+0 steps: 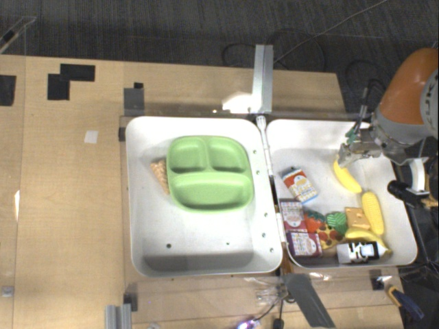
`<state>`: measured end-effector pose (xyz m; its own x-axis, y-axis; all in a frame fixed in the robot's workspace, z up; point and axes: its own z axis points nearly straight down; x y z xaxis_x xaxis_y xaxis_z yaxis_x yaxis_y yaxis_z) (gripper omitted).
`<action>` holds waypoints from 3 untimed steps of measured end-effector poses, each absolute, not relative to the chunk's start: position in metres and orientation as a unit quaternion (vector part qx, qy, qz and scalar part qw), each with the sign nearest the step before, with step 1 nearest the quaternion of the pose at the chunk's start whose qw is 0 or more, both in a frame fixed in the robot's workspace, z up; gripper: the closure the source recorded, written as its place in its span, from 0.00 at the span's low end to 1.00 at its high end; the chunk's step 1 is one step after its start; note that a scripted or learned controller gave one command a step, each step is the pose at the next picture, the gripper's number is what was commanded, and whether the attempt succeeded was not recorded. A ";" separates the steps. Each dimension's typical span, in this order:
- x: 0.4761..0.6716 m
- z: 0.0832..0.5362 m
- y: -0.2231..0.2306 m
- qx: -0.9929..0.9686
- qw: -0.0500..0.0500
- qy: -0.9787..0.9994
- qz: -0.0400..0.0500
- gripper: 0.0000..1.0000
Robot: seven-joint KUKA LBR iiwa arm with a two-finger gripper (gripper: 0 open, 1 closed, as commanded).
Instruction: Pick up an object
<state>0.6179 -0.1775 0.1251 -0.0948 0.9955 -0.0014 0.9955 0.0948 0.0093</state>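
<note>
- A green divided plate (208, 172) is seen lying flat in the left bin (147, 204), with a tan item (160, 175) tucked against its left edge; nothing here is being reached for.
- In the right bin (309, 142), a red-and-white carton (299, 185) and small packets (295, 226) are found near the dividing wall, with a clutter of toy food (329, 223) just beside them.
- The banana (346, 175), judged to be the object sought, lies in the upper right part of that bin, clear of the clutter. Its long axis runs from upper left to lower right, the upper end pointing toward the tool.
- The tool (358, 144) is held just above the banana's upper end; whether it is spread or pressed together cannot be told at this angle.
- The step is judged to be the descent onto the fruit. It would be done well if the tool were shifted toward the banana's middle and closed across the narrow width, not along the length.
- An ear of corn (372, 212) lies near, lower right, and is best left undisturbed.
</note>
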 end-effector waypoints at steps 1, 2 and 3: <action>0.618 0.125 -0.177 0.673 0.003 0.740 0.003 0.00; 0.619 0.090 -0.172 0.642 0.006 0.767 0.003 0.00; 0.622 0.101 -0.171 0.642 0.007 0.767 0.007 1.00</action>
